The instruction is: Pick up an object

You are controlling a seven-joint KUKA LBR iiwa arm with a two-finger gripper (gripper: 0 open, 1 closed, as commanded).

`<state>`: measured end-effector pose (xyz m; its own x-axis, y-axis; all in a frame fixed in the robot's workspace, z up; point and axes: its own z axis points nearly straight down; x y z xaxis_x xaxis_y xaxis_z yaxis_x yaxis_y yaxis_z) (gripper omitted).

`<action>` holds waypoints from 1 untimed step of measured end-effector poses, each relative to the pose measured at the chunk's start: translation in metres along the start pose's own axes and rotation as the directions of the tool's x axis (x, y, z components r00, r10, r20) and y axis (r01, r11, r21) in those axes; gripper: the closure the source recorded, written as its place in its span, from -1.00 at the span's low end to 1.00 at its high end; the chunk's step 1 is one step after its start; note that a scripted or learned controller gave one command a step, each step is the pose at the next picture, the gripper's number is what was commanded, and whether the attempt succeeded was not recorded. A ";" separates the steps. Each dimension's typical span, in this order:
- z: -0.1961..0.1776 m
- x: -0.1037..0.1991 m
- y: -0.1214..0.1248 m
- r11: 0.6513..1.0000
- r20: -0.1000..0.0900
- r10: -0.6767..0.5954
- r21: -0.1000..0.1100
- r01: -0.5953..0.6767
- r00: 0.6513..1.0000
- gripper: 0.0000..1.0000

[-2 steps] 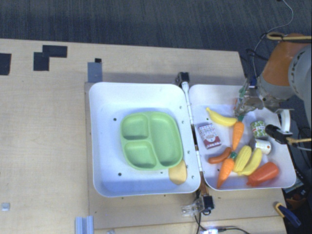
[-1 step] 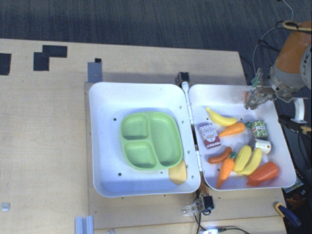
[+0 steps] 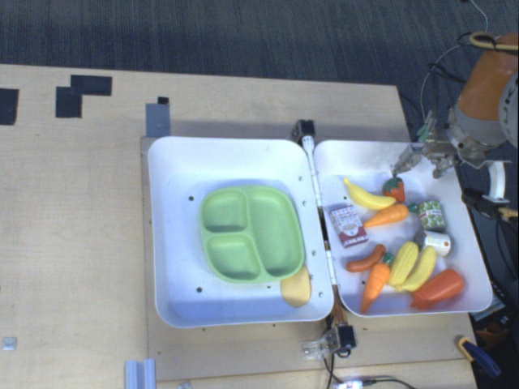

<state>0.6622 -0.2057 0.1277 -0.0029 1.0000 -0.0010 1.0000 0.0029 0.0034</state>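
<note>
The bench (image 3: pixel 73 241) looks like pale, matt wood. Both white bins (image 3: pixel 174 217) seem smooth plastic with a soft sheen, as does the green divided plate (image 3: pixel 251 233). The toy foods (banana (image 3: pixel 366 196), carrot (image 3: pixel 388 215)) look glossy plastic.
</note>
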 end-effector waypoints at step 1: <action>0.041 0.002 -0.050 1.000 -0.003 -0.003 -0.001 0.003 1.000 -1.00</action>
<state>0.6128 -0.2038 0.0862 -0.0061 1.0000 0.0023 1.0000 0.0061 0.0047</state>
